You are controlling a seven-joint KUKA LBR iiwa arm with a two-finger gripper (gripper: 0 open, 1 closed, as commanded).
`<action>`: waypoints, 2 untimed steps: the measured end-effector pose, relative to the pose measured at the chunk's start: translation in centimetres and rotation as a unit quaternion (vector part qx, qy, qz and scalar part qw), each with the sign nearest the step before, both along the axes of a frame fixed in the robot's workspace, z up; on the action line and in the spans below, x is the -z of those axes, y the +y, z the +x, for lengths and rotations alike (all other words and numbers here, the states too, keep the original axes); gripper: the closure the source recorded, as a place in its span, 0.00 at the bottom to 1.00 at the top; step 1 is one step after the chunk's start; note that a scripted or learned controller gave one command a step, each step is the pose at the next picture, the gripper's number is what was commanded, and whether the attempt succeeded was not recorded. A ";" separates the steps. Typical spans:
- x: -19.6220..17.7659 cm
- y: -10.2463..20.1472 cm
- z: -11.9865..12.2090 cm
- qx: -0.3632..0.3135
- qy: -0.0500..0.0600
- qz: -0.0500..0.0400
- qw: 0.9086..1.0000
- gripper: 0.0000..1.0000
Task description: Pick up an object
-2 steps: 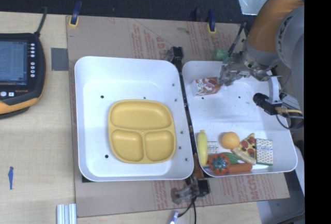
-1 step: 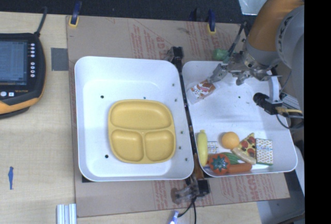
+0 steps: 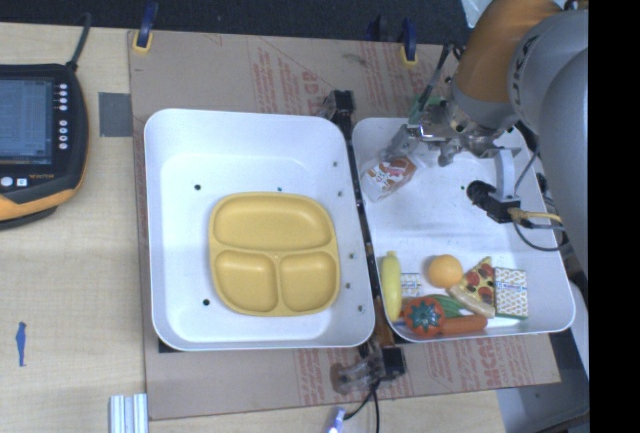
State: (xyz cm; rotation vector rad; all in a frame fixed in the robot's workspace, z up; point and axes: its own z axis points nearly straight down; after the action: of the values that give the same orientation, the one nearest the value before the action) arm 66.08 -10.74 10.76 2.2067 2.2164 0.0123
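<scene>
Gripper (image 3: 432,133) fingers indistinct (arm overhead), near blurry packet (image 3: 388,175).

Arm (image 3: 540,51) cut off at right edge, covering right bin's (image 3: 440,221) far right corner. Packet's (image 3: 388,175) print too blurred to read. Toy food pile (image 3: 455,299) overlaps (pieces part-hidden). Pendant (image 3: 35,146) cropped at left edge, screen unreadable.
</scene>
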 end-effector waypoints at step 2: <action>1.6 -2.4 -5.4 0.000 0.010 0.001 1.000 0.00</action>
State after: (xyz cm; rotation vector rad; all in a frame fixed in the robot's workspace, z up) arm 60.70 -13.09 9.19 2.2180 2.2271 -0.0061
